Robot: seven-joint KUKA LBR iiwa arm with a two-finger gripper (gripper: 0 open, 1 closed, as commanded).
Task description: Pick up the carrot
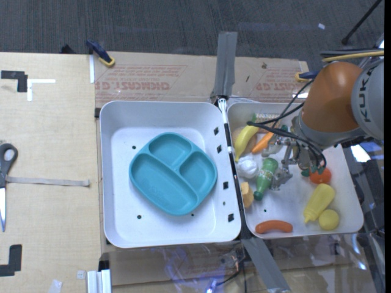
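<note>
the carrot [263, 142] lies in the right bin [351, 182], up near its left wall, a short orange piece slanting between the banana [244, 138] on its left and the gripper [285, 163] on its right. a dark cable crosses just above it. the gripper hangs low over the middle of the bin, just beside the green bottle [264, 176]; whether it stands wide or narrow i cannot tell, since the wrist and cables blur it, and nothing can be seen held in it.

the step in hand, as i judge it, is lining up over the carrot. the gripper sits a little right of and below it, so the approach should shift up-left first, then descend. closing across the carrot's narrow width should grip best. the crowding is the risk: the banana touches or nearly touches the carrot, and the white lump [247, 166] and bottle lie near, so a sloppy descent could catch the wrong thing. the left bin [110, 163] with its blue plate [173, 174] plays no part here.
</note>
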